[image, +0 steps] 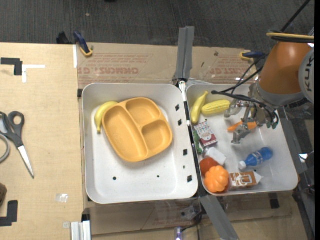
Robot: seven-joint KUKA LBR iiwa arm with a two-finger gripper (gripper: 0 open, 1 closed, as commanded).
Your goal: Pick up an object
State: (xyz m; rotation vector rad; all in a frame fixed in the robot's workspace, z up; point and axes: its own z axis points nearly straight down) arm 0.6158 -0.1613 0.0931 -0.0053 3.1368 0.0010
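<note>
— Over the right bin [280,184], what is the arm doing?

— Its jaws [243,130] hang low above the bin's upper middle, reaching in from the right. A small orange thing, perhaps a carrot [239,127], sits right at the fingertips — whether it is between them or just lying beneath I cannot tell, nor how wide the jaws stand.

— And the rest of that bin?

— An ear of corn [216,107] lies near the top edge, a small banana [198,107] just beside it on the left. Below those, a little carton [204,133], then a red tomato-like piece [208,164] touching an orange pumpkin [216,179]. A brown box [245,179] lies next to the pumpkin, and a blue bottle [256,157] lies tilted above it.

— The left bin [130,194]?

— It holds a yellow divided tray [136,129] with a second banana [102,113] against its upper left rim. Scissors [18,136] rest on the bench [40,99], well apart.
</note>
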